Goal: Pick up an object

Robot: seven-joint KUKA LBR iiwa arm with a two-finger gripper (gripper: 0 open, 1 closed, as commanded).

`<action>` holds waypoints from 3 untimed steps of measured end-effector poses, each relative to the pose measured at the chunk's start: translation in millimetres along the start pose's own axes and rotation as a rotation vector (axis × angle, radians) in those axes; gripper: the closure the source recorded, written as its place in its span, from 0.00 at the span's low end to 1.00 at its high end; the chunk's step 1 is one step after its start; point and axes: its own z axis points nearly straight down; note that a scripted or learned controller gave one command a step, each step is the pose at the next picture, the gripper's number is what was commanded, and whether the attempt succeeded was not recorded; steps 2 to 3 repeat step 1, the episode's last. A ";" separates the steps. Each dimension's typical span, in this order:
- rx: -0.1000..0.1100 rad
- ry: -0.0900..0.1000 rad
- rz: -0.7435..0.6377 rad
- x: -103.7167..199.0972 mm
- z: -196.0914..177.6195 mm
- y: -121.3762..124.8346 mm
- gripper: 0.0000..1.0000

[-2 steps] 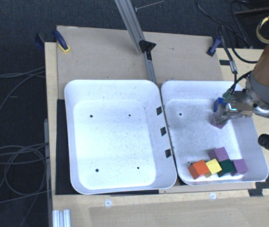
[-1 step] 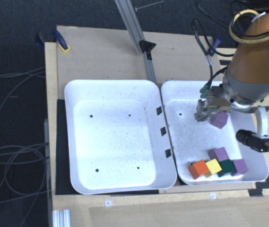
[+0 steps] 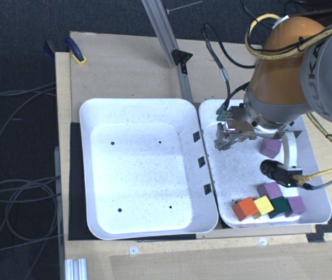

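1. The blocks are all in the right bin (image 3: 236, 174). A lone purple block (image 3: 271, 148) sits mid-bin, partly tucked under my wrist, so I only see one corner of it.
2. The rest are bunched in the near right corner of that bin. The orange block (image 3: 246, 208), yellow block (image 3: 264, 205) and green block (image 3: 280, 206) run in a row and look like they're touching. A second purple block (image 3: 269, 189) is just behind the yellow one, and a third purple block (image 3: 296, 203) is at the green one's right end.
3. My gripper (image 3: 225, 137) is over the far left part of the right bin, close to the wall it shares with the left bin (image 3: 136, 174). The lone purple block is off to its right, apart from it, and the corner bunch is well apart.
4. Open or closed? Honestly can't tell from up here, it's just a lump of grey metal at this angle.
5. My arm comes in from the right, orange band (image 3: 285, 45) sitting over the far half of the right bin.
6. The left bin has four small dark dots on its floor. Three black clips (image 3: 201, 161) sit along the seam between the two bins.
7. Both bins rest on a tan bench (image 3: 125, 74). A grey metal bar (image 3: 164, 34) slants up from behind the bins, and a blue and yellow clamp (image 3: 76, 51) is at the bench's far left corner.
8. Loose cables (image 3: 14, 185) lie on the dark floor to the left.
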 end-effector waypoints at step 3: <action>0.002 0.000 0.001 51.1 14.5 0.0 1.00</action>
